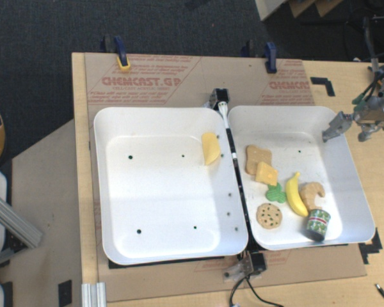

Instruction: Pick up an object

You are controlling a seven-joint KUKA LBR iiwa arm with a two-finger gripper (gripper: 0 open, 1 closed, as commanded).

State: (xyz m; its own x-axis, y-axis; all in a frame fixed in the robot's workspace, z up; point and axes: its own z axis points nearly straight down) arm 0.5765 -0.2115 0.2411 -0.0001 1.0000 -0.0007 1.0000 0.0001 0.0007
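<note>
Camera view, gripper (333,128): sits at the right bin's (345,171) upper right rim, above bare floor; we cannot tell its state.
Camera view, objects: banana (296,194), cookie (269,215), can (317,224) and cheese wedge (266,173) cluster in the right bin's lower half; a yellow piece (210,149) lies alone in the left bin (153,190).
Our approach: we'd favour the cookie or the lone yellow piece, since neighbours crowd the banana, and descend squarely over the middle.

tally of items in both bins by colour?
Yellow: 3 – wedge in left bin, cheese wedge, banana
Tan/brown: 3 – toast, cookie, pastry
Green: 2 – leafy piece, can
Total: 8
</note>
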